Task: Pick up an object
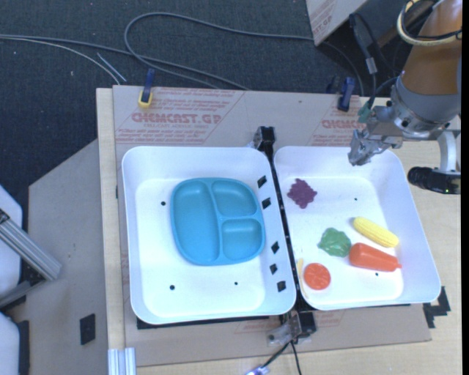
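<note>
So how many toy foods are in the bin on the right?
5, all in the right bin: purple grapes at the upper left, green vegetable in the middle, yellow corn beside it, orange carrot below the corn, and a tomato slice at the front left.

On my bench, a brown board (183, 113) with red lettering lies under two white bins. The left bin (130, 220) holds a blue divided tray (216, 220), lying flat near its middle with three compartments facing up. The right bin (419, 220) sits just beside it, and small black tabs (265, 201) run along the seam between them. A yellow and blue clamp (146, 92) grips the board's far left edge, and a blue clamp (346, 94) grips the far right. Grey cables (168, 22) loop across the dark floor (58, 95) beyond. At the top edge sits what looks like a cardboard box (330, 16). A metal rail (26, 245) slants at the left.
</note>
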Robot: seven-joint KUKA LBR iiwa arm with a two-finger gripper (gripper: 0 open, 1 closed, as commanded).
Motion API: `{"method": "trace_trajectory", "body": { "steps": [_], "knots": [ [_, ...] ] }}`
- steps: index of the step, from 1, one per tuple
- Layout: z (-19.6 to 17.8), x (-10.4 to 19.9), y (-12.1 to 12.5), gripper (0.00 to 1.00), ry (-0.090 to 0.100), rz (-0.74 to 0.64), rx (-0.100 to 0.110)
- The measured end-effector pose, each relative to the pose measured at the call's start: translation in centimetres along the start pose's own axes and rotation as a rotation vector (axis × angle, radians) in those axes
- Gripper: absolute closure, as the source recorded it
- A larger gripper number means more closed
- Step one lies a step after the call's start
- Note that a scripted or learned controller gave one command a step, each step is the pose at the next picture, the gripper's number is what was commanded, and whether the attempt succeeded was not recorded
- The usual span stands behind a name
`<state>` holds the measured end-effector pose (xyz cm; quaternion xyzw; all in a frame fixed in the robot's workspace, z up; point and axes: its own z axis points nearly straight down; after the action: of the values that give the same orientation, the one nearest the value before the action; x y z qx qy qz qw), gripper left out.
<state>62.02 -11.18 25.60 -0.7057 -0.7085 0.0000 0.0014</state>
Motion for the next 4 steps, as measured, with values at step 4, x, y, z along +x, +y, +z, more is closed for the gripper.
{"method": "trace_trajectory", "body": {
  "steps": [4],
  "knots": [
    [1.4, 19.9, -6.3, 1.00, 0.001, -0.002, 0.003]
  ]
}}
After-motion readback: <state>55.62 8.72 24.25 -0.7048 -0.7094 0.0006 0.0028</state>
